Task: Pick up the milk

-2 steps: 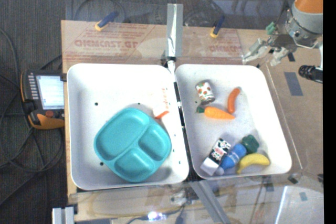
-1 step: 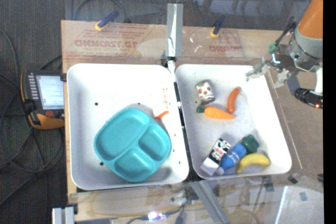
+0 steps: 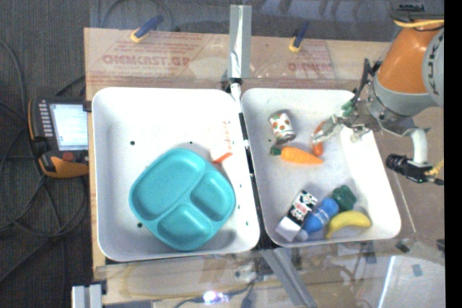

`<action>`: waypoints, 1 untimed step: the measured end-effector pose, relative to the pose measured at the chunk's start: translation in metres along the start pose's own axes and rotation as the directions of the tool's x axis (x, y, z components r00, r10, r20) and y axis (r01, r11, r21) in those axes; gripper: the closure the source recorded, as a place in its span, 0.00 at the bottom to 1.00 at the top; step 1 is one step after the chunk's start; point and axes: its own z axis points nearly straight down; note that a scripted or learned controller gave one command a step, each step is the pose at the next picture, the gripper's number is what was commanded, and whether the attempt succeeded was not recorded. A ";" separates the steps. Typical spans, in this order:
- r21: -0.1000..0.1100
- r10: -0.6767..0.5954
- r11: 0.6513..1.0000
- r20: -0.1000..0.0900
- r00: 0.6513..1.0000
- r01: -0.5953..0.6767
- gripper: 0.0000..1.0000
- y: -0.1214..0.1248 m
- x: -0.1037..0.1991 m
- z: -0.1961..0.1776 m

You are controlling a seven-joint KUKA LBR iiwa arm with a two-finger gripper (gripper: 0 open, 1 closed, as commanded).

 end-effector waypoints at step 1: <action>0.000 -0.046 0.999 0.000 0.999 0.046 0.00 -0.033 0.086 -0.029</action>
